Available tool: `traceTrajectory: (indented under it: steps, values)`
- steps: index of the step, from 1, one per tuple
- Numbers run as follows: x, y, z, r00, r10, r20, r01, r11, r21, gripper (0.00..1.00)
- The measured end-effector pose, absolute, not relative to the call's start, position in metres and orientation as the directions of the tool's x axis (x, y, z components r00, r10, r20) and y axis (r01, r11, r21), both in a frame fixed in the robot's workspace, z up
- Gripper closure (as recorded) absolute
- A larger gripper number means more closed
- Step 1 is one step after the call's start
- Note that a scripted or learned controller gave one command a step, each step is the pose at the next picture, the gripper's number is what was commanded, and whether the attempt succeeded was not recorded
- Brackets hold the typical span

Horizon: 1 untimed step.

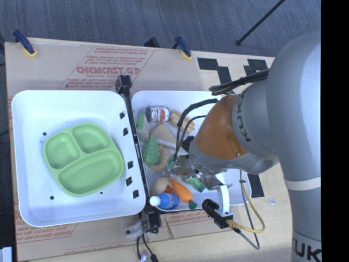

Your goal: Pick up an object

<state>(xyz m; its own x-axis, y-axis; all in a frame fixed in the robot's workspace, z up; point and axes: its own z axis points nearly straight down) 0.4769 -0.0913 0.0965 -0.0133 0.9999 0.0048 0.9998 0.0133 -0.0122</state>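
Observation:
The right bin [163,98] holds a heap of small objects. Among them are a red and white can [158,114], a green leafy toy [151,151], an orange carrot [181,190], a blue and white bottle [164,201], a tan rounded piece [160,133] and a beige piece [160,185]. My gripper [183,170] reaches down into the heap from the right, just above the carrot. The arm's orange band [218,132] and grey wrist cover its fingers and the right part of the bin.
The left bin [32,105] holds a light green divided plate [84,158]. A black clip strip [132,146] runs along the wall between the bins. Blue clamps [25,42] [183,46] sit at the bench's far edge. A cable [248,222] loops near the front right.

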Motion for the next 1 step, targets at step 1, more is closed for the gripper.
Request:
traceTrajectory:
  steps: [1]
  values:
    - [0.4764, -0.0648, 0.1886, -0.007, 1.0, 0.002, 1.0, 0.007, -0.009, 1.0]
